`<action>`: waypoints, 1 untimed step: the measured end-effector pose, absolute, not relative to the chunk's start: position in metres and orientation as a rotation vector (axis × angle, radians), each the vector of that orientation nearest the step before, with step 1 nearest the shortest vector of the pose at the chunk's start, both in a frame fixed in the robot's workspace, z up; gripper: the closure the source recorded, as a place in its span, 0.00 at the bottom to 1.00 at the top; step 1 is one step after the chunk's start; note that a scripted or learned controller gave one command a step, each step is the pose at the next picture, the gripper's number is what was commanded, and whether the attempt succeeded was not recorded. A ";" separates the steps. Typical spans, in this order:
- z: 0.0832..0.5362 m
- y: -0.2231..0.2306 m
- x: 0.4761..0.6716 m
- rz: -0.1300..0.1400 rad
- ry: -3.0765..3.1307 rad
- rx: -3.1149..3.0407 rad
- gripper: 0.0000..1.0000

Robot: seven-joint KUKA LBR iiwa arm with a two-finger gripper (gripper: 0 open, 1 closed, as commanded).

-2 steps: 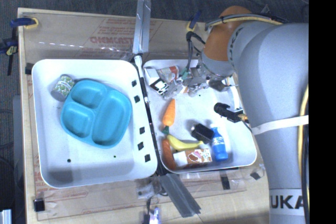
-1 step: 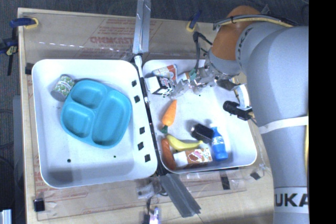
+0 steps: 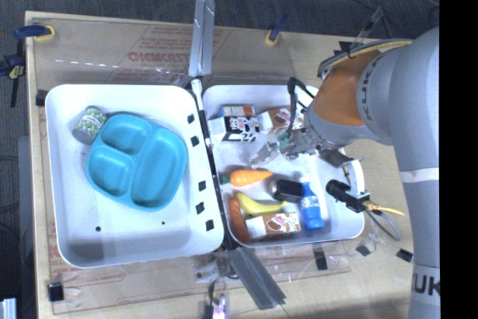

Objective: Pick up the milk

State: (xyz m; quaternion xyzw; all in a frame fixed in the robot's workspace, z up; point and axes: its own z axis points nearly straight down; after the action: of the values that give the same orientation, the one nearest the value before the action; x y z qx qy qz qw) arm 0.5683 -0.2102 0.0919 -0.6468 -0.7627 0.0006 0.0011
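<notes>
The milk [image 3: 240, 123] is a small carton with black and white cow patches, lying near the far left corner of the right bin [image 3: 340, 229]. My gripper [image 3: 270, 150] hangs low over the middle of that bin. It is just right of and nearer than the carton, and apart from it. Nothing shows in its grasp.
The right bin also holds a reddish packet [image 3: 281, 117], a carrot [image 3: 250, 177], a banana [image 3: 258, 203], a sausage [image 3: 237, 214], a strawberry-print box [image 3: 274, 223], a blue bottle [image 3: 312, 210] and a black block [image 3: 290, 189]. The left bin [image 3: 67, 235] holds a blue divided plate [image 3: 138, 160] and a greenish can [image 3: 89, 123].
</notes>
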 end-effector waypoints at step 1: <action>0.086 -0.216 0.644 0.038 -2.472 -1.871 0.00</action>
State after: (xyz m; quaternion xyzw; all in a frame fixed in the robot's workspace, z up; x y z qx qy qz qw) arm 0.6435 -0.2163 0.0859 -0.6032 -0.7972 0.0122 0.0205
